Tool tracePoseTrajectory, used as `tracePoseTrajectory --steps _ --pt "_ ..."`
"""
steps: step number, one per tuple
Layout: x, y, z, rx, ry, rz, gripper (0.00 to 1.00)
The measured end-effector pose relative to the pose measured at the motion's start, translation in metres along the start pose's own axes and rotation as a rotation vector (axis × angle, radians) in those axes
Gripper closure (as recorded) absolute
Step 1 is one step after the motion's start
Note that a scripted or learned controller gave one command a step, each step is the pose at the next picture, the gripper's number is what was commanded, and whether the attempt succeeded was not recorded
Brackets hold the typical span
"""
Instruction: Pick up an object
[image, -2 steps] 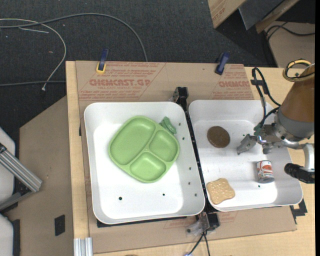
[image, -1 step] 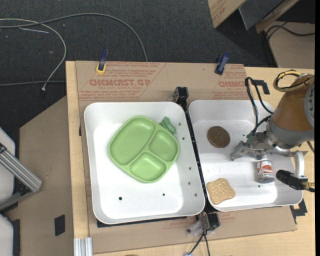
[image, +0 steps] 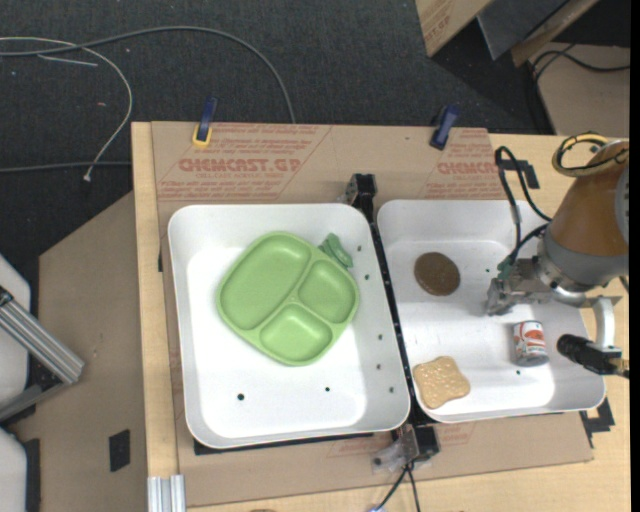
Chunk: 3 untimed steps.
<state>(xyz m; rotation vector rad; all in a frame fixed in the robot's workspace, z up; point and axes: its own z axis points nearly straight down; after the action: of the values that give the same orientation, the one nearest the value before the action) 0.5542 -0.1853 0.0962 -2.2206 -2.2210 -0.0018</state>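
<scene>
The right bin (image: 470, 212) holds three small things. A brown round cookie (image: 437, 273) lies at its back left, a tan square cracker (image: 441, 382) at its front left corner, and a small red-and-white can (image: 529, 341) on its side at the right. My gripper (image: 507, 297) hangs low over the bin's right half, a little above and to the left of the can and to the right of the cookie. Nothing shows in its grasp. The grey and orange arm (image: 590, 225) comes in from the right.
The left bin (image: 215, 400) carries a green divided plate (image: 288, 297) with a small green piece (image: 337, 250) at the plate's back right edge. Black clips (image: 361, 188) sit between the bins. A cable (image: 512, 190) loops over the right bin's back rim.
</scene>
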Motion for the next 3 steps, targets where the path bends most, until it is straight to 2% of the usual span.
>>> tracePoseTrajectory --steps 1,3 --pt "-0.003 0.002 -0.064 -0.006 -0.003 -0.001 1.0" --pt "-0.001 0.014 -0.154 -0.005 -0.003 -0.001 1.0"
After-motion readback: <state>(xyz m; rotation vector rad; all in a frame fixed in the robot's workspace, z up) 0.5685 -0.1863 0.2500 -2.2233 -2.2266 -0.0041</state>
